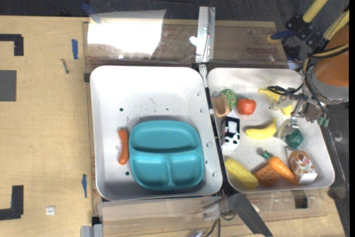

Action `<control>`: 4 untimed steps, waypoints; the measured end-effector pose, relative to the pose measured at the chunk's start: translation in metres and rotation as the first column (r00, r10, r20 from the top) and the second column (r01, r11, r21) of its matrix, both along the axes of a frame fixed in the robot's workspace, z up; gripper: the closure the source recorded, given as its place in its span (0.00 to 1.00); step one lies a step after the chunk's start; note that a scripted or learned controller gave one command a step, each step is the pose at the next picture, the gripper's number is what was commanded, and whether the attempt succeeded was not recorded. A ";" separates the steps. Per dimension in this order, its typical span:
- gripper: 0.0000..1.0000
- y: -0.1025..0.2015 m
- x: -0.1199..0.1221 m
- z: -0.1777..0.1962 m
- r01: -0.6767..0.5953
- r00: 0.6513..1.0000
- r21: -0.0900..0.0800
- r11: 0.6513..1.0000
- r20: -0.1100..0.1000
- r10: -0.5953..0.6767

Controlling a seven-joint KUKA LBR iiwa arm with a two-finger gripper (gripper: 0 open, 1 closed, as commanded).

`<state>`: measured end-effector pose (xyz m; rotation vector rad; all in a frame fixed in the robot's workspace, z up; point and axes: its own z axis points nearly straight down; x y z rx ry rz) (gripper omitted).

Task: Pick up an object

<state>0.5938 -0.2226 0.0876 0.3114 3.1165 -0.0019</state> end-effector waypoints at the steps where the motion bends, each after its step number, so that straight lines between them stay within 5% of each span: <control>1: 0.00 0.071 0.037 0.000 0.064 0.998 0.003 0.998 0.002 -0.064; 2: 1.00 0.068 0.040 0.015 0.067 0.998 -0.001 0.998 0.016 -0.067; 3: 1.00 0.130 0.041 0.105 0.022 1.000 0.003 1.000 0.008 -0.022; 4: 1.00 0.140 0.056 0.157 -0.070 0.998 0.000 0.998 0.004 0.070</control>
